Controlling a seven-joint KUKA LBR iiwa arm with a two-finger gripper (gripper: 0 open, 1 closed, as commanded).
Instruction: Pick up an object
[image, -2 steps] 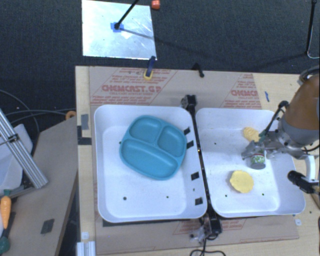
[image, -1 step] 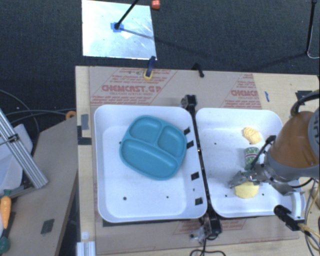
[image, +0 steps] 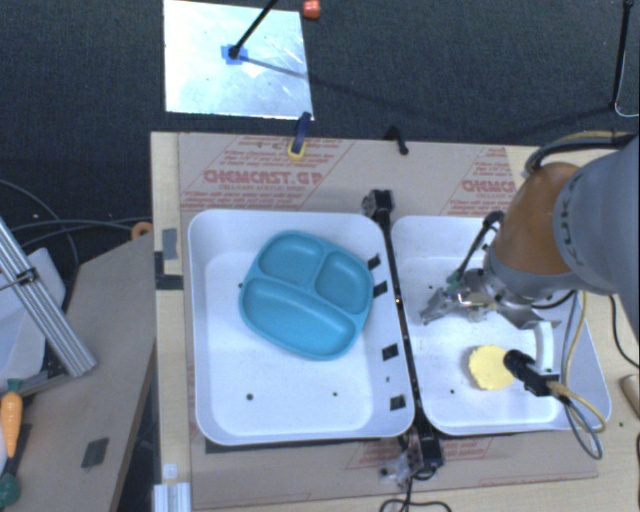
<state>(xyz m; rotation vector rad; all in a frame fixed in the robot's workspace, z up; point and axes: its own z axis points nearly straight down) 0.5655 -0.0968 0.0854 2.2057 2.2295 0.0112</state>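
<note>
Yellow, flat and roundish, the little object (image: 489, 368) sits on the floor of the right white bin (image: 440, 400), probably the easiest target. The tool (image: 432, 309) hovers just up-left of it with nothing in it; can't tell its opening. The sectioned blue plastic plate (image: 305, 294) lies in the left bin (image: 215, 330).

Both white bins (image: 290, 425) are looking like smooth, faintly glossy plastic. The blue divided plate (image: 308, 293) is showing a smooth, matt plastic face. The yellow disc (image: 487, 368) is appearing soft and dull. The surface (image: 260, 170) is wearing a brownish, paper-like sheet printed in red. The claw (image: 432, 310) is glinting like bare metal. The arm's shell (image: 600, 225) is looking smooth grey, with a satin orange band (image: 530, 225).
</note>
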